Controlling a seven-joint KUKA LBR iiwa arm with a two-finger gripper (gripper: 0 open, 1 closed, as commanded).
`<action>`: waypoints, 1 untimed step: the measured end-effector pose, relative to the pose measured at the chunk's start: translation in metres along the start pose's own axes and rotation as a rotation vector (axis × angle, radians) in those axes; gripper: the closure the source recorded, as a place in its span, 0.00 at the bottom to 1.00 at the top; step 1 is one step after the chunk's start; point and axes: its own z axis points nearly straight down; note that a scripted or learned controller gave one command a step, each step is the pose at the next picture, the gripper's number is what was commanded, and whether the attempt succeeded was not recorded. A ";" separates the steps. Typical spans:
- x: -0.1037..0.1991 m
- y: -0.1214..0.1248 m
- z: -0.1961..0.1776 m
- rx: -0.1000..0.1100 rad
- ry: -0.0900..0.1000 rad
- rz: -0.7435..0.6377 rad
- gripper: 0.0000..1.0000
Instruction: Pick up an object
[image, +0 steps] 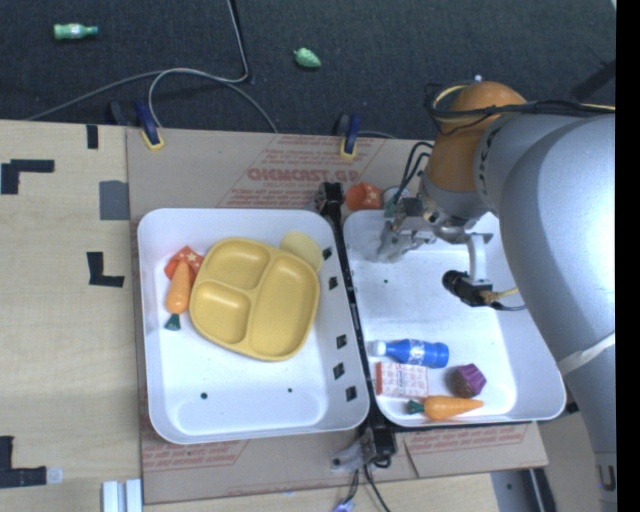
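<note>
My gripper (393, 240) hangs over the far left corner of the right bin (530, 385), above bare white floor, with nothing seen in it. Near the front of that bin lie a blue bottle (415, 352), a red and white packet (402, 380), a purple object (466, 380) and an orange carrot (450, 406). All of these lie well in front of the gripper. A small orange-red object (362, 196) sits just beyond the bin's far rim, to the gripper's left.
The left bin (250, 410) holds a yellow divided plate (255, 297), a small carrot (178, 290) with a red piece (183, 262) at its left, and a pale yellow item (302, 247). A black divider (345, 300) separates the bins. The arm's grey body (560, 230) overhangs the right bin's right side.
</note>
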 end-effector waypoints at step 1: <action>-0.080 -0.027 -0.064 0.001 0.000 0.004 1.00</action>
